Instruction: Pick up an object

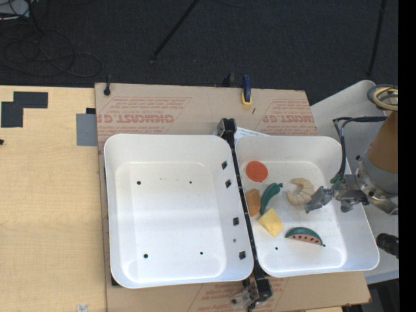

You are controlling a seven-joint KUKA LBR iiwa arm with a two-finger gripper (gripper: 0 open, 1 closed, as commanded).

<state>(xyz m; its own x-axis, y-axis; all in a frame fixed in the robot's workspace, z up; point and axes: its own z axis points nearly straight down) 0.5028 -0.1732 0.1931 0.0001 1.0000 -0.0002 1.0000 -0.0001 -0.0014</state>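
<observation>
- Camera view: two shallow white bins sit side by side on a cardboard sheet [195,112]; the left bin [123,207] is at 9 o'clock of the right bin [357,255], and a black divider strip [238,203] runs between them.
- The arm [390,155] comes in from 3 o'clock, and its gripper [320,199] hangs low over the right bin's 3 o'clock half, grey and metallic.
- Whether the fingers are apart or together I cannot tell; nothing is visibly clamped between them.
- The beige curled piece [299,191], croissant-like and matte, lies just beside the gripper at its 9 o'clock; whether they touch is unclear. Its long axis runs roughly 12 to 6 o'clock, with the curl opening toward 9 o'clock.
- The watermelon slice [305,236], green rind and red flesh with dark seeds, lies at 6 o'clock of the gripper, apart from it; its long axis runs about 10 to 4 o'clock, with the arched rind toward 12.
- The green pepper-shaped toy [269,195] is smooth, its long axis running 1 to 7 o'clock, well toward 9 o'clock of the gripper.
- A yellow wedge [271,223] lies at the pepper's 6 o'clock, a tan block [253,201] touches its 9 o'clock side, and a round orange disc [256,170] lies at its 11 o'clock.
</observation>
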